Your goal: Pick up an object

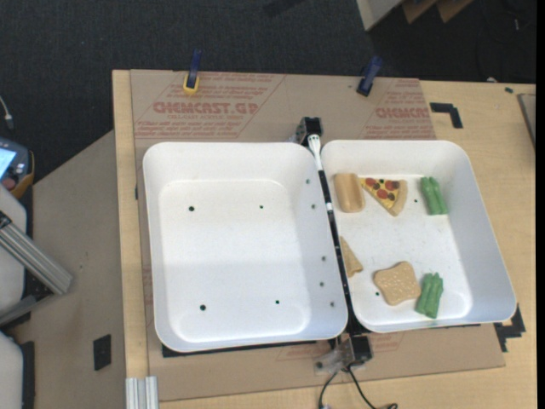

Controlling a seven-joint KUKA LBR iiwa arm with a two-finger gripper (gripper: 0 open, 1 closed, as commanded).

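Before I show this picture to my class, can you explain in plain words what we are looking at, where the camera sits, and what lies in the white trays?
One camera fixed above a workbench looks down at a slant. On brown cardboard sit two shallow white bins side by side. The left bin has small dark holes in its floor. The right bin holds toy food: a bread roll, a pizza slice, a green vegetable, a tan wedge against the inner wall, a slice of toast and a second green vegetable beside it. A robot arm is meant to pick one up; nothing is being held now.
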